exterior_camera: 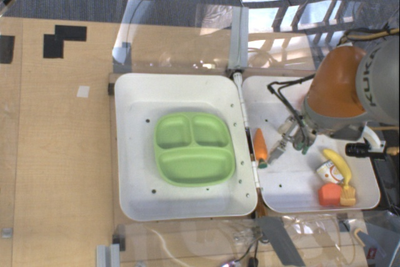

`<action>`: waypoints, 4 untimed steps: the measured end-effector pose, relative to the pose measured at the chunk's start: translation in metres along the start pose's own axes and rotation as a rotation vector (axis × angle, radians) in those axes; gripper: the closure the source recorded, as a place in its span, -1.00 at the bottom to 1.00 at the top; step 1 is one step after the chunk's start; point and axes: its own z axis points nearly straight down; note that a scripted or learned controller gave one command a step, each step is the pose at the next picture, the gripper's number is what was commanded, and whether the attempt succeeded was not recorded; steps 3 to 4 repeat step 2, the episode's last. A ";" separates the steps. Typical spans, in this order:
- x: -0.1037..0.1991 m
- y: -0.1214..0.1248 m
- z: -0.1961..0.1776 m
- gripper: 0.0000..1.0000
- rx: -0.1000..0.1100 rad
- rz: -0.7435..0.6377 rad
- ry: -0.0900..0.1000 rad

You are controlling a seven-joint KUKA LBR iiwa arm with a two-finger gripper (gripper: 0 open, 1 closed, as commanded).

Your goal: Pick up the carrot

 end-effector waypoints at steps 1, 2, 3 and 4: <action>-0.002 0.004 -0.009 1.00 -0.006 0.002 -0.004; -0.004 0.000 -0.010 -1.00 -0.003 0.007 -0.009; -0.004 0.000 -0.010 -1.00 -0.003 0.007 -0.009; -0.004 0.000 -0.010 -1.00 -0.003 0.007 -0.009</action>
